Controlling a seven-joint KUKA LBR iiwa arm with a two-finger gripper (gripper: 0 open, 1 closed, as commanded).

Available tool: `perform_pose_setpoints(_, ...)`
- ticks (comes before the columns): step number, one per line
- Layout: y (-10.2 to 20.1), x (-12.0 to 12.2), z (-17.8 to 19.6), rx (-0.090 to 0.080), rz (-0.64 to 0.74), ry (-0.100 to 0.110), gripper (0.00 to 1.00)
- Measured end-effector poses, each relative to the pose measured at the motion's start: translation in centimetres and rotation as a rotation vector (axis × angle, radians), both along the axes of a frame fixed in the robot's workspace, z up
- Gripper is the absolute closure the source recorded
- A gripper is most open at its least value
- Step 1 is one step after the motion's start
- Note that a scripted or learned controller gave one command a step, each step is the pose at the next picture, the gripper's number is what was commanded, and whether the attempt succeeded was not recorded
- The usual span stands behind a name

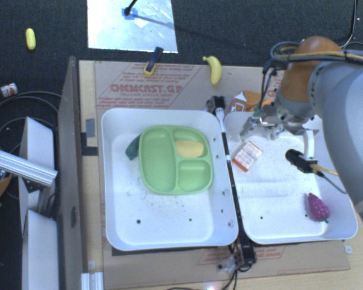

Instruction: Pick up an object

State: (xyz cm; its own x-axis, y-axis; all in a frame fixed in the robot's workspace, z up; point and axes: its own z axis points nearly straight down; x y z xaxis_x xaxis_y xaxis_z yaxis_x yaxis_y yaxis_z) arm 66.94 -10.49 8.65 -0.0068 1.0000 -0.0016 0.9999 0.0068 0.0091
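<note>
While red "CHEMCAST GP" lettering (146, 88) runs above the left bin (124, 222), the gripper (271, 125), its state impossible to tell, hangs over the right bin's (278, 222) far edge near a red-and-white packet (247, 155) bordered by bare floor.

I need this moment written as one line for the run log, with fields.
arm: over right bin | end effector: near small box, nothing seen held | left bin: green tray | pick: not done

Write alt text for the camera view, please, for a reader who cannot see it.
A grey robot arm reaches over the right bin, which holds a small carton and a purple fruit. The left bin holds a green tray.
</note>
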Motion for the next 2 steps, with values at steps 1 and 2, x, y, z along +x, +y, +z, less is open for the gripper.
perform_pose_setpoints(1,1.0,-1.8,-0.2,0.001,-0.003,0.008,0.00)
perform_pose_setpoints(2,0.9,-1.6,1.0,0.000,0.000,0.004,1.00)
